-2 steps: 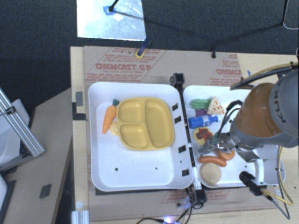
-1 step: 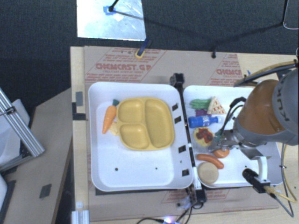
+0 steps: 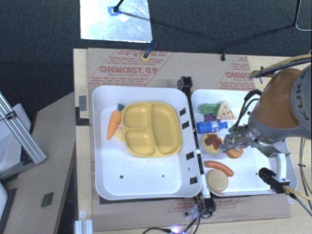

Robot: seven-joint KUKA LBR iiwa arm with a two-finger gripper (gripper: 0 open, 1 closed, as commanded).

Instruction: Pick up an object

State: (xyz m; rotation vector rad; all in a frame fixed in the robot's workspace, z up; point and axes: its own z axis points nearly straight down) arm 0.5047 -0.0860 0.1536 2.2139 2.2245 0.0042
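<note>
Orange toy (image 3: pixel 235 153) | lower right of frame, right bin (image 3: pixel 246 185), beside pizza-like piece (image 3: pixel 213 143) | claw (image 3: pixel 229 144) directly over it, grip state cannot be told | advice: descend straight, close centred, avoid neighbours.

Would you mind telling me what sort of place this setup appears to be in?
Probably a robotics lab set up for grasping trials: a robot arm reaches over two white bins, which hold toy food such as a carrot and a yellow divided plate, on a paper-covered bench.
</note>
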